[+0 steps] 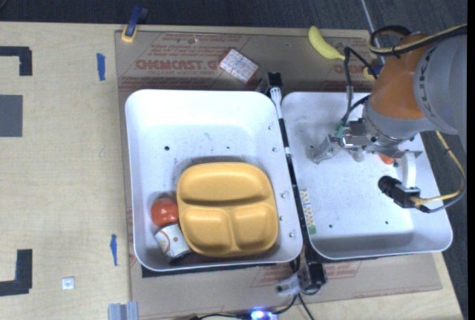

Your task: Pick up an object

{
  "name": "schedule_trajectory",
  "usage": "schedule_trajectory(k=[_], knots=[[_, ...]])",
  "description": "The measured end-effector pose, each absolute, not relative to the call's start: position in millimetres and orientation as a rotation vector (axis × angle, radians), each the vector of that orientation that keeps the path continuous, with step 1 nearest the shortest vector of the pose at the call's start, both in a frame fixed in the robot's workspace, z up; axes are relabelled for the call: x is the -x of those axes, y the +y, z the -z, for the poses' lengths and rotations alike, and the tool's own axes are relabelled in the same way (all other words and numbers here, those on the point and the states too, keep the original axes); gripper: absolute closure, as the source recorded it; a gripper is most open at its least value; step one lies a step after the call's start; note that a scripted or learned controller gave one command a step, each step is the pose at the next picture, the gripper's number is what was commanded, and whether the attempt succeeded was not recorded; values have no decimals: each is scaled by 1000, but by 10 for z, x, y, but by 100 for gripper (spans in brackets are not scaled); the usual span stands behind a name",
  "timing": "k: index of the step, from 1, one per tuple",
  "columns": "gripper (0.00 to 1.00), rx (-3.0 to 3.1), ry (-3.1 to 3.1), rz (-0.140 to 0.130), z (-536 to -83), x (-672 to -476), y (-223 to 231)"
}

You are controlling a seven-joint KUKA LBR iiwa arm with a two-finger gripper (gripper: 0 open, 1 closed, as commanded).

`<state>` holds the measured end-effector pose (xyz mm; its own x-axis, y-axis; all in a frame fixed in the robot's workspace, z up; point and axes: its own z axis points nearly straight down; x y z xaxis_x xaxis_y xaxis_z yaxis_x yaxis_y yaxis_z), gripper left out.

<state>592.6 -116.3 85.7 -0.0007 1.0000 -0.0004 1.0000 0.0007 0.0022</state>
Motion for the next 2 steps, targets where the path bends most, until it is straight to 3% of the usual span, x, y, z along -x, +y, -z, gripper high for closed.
schedule_trajectory(k=[1, 2], knots=[[0, -2218, 2221, -3, -856, -6226, -1009], [0, -2219, 2219, -1, -853, -6263, -1651]])
